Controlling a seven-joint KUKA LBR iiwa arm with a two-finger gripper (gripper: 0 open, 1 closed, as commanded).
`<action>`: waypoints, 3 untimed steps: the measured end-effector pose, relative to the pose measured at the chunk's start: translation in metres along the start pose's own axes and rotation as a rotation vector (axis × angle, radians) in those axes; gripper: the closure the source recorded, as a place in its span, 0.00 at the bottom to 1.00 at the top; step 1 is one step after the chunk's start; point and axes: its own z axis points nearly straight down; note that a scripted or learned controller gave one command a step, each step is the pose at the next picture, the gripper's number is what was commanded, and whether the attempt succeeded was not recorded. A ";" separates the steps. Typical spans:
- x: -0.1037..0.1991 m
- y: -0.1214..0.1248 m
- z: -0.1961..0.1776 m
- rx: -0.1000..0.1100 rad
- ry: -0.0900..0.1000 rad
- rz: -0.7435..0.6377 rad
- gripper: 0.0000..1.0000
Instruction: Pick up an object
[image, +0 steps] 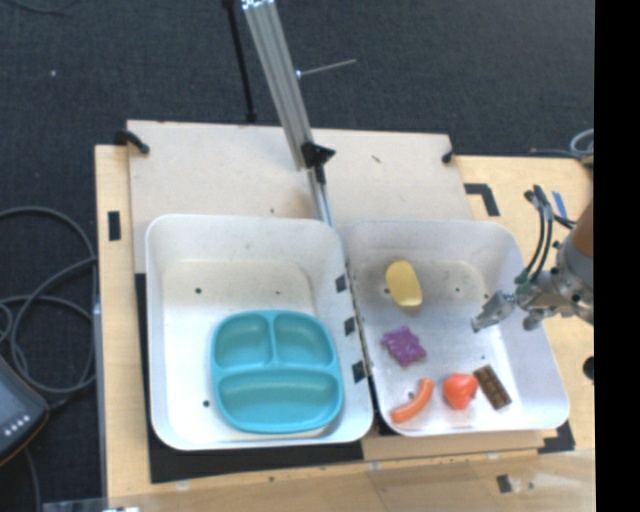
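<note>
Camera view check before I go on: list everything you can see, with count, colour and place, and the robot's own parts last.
bins: two, white, side by side on the bench
divided plate: one, turquoise, front of the left bin
yellow lump: one, yellow, back of the right bin
purple piece: one, purple, middle of the right bin
carrot: one, orange, front of the right bin
tomato: one, red-orange, front of the right bin, right of the carrot
chocolate bar: one, brown, front right of the right bin
metal pole: one, grey, slanting up behind the bins
cables: black, on the floor at left
hand: one, grey, over the right bin's right side, holding nothing that I can see
</note>
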 end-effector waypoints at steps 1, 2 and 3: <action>0.002 -0.003 0.063 0.003 0.001 0.001 0.00; 0.001 -0.003 0.103 -0.002 -0.001 0.001 0.00; 0.000 -0.001 0.090 -0.008 -0.001 0.007 1.00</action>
